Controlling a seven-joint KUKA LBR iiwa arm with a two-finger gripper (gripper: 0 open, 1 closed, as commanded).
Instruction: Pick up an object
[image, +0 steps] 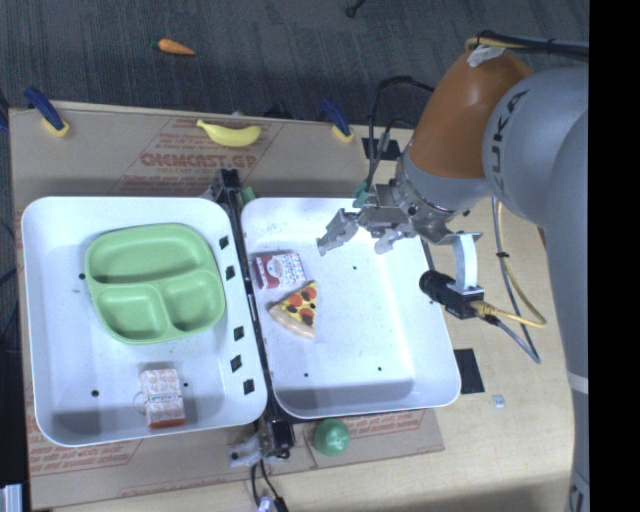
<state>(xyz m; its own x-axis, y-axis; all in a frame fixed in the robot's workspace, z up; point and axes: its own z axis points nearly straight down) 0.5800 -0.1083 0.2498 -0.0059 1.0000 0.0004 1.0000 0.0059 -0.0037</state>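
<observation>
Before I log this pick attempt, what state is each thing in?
Gripper: open, holding nothing, above the right white bin.
Toy pizza slice: flat in that bin.
Small red packet: flat beside it.
Green divided tray: upright in the left white bin.
Small carton: lying there.

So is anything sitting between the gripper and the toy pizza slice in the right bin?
Nothing visible. The two-finger gripper hangs over the right white bin, and bare bin floor lies between it and the toy pizza slice. The small red-and-white packet lies just beyond the slice, beside that line rather than across it.
</observation>
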